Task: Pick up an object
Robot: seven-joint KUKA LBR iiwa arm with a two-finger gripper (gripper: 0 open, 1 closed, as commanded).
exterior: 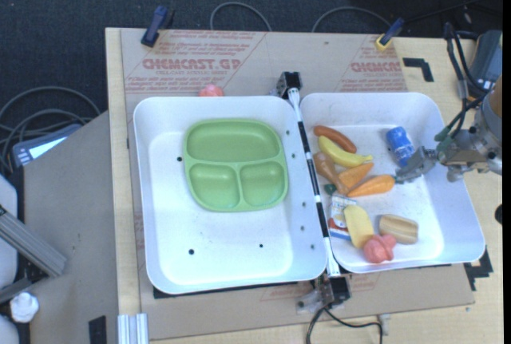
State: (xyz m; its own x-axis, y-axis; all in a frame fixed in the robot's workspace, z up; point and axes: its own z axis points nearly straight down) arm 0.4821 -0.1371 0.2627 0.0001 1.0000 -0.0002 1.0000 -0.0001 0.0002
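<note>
The right bin [455, 199] holds several toy foods. A blue crumpled can [399, 143] lies near its back. Left of it are a yellow banana [343, 152], a reddish sausage [333, 134], a brown sausage [325, 168] and an orange carrot [372, 187]. Toward the front lie a yellow piece [358, 224], a tan bread roll [398, 228] and a pink strawberry [378, 249]. My gripper [415, 167] hangs low over the right bin, just right of the carrot's tip and below the blue can. Nothing is seen held in it.
The left bin [160, 199] carries a green divided plate [235, 164]. A black divider rail [307, 175] runs between the bins. Blue [155, 25] and yellow [389, 33] clamps sit at the board's back edge. Cables trail by the arm at the right.
</note>
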